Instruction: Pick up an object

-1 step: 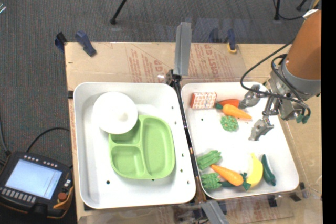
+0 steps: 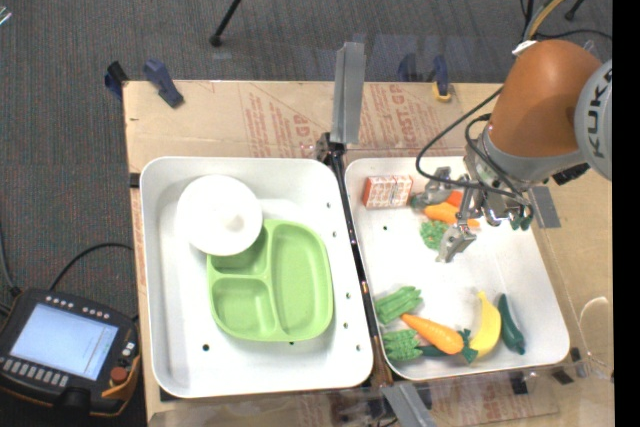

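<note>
While the left bin carries only a white bowl overlapping a green divided plate, every graspable toy sits in the right bin. Going left to right there: a small red-and-white carton lies near the back left corner, two green leafy bundles lie at the front left, with an orange carrot between and to the right of them, then a yellow banana and a dark green cucumber-like piece at the front right. Further back, a green broccoli-like piece and a small orange piece lie just beside the gripper, which hangs low over the bin with its fingers apart and nothing between them. The broccoli looks like the nearest target. It is probably light hollow plastic, stiff, a bit slick and bumpy, not fragile; closing across its narrower body is likely safer than at the knobbly edge, since it could squirt sideways. The carton would offer flat parallel sides, an easier hold.
</note>
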Robot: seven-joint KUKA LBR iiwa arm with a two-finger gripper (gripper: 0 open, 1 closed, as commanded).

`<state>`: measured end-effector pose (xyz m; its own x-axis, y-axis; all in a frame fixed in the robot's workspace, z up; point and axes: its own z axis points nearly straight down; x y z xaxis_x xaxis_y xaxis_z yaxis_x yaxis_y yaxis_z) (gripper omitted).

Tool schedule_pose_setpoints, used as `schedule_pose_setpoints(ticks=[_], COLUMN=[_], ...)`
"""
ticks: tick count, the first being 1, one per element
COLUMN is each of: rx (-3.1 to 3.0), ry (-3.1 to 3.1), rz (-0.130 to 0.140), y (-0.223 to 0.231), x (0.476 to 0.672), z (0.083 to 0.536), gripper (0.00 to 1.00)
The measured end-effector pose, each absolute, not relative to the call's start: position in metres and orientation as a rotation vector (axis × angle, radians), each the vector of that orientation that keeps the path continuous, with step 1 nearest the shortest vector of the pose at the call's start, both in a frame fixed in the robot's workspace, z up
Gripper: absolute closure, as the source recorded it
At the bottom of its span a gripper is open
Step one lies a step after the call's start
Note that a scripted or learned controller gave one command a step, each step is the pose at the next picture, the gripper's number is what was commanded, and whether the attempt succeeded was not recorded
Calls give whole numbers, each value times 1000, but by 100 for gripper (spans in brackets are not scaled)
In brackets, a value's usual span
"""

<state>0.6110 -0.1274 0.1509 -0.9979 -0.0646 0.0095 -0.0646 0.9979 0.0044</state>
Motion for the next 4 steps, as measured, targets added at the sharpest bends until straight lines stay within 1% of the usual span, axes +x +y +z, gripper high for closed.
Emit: schedule_pose_setpoints(ticks=[1,2,3,4], rx=[-30,-19,-322,-469], ry=[-3137,-3149,-3126,-3110], rz=[-4,-3,-2,-1], y=[-139,-136,-146,-186], x=[640,644,627,634], z=[85,100,88,89], gripper=[0,100,100,100])
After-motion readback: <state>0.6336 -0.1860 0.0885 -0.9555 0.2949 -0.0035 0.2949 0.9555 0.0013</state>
